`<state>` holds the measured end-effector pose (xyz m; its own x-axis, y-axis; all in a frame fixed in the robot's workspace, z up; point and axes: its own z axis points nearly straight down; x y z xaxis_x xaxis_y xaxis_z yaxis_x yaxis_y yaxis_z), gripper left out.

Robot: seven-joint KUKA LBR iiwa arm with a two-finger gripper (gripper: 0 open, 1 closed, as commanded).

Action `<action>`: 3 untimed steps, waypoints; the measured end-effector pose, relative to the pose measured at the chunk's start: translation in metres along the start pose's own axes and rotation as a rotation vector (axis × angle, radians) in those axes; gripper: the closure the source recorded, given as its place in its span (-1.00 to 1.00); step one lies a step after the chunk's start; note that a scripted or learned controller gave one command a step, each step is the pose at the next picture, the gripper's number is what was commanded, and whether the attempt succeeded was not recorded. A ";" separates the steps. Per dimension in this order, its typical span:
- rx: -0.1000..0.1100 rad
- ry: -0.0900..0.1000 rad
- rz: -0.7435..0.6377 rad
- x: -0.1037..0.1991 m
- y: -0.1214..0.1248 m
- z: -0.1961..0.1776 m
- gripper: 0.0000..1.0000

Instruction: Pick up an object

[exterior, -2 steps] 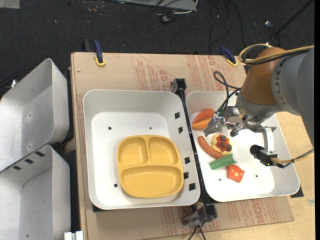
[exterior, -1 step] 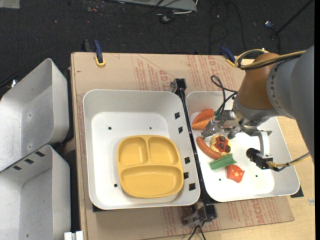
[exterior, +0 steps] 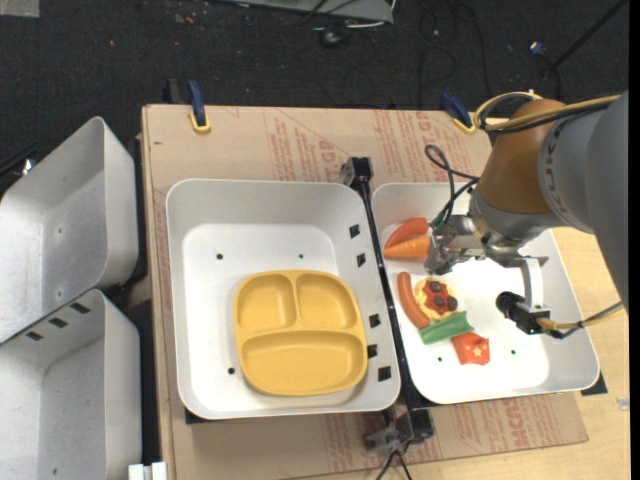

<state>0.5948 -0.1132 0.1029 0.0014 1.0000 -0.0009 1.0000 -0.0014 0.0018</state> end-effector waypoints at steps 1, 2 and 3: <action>-0.003 0.000 0.000 -0.002 -0.005 -0.062 1.00; -0.004 0.000 -0.005 0.007 0.000 -0.119 1.00; -0.003 0.000 -0.004 0.007 0.001 -0.172 1.00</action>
<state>0.5958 -0.1058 0.2748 -0.0026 1.0000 -0.0011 1.0000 0.0026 0.0047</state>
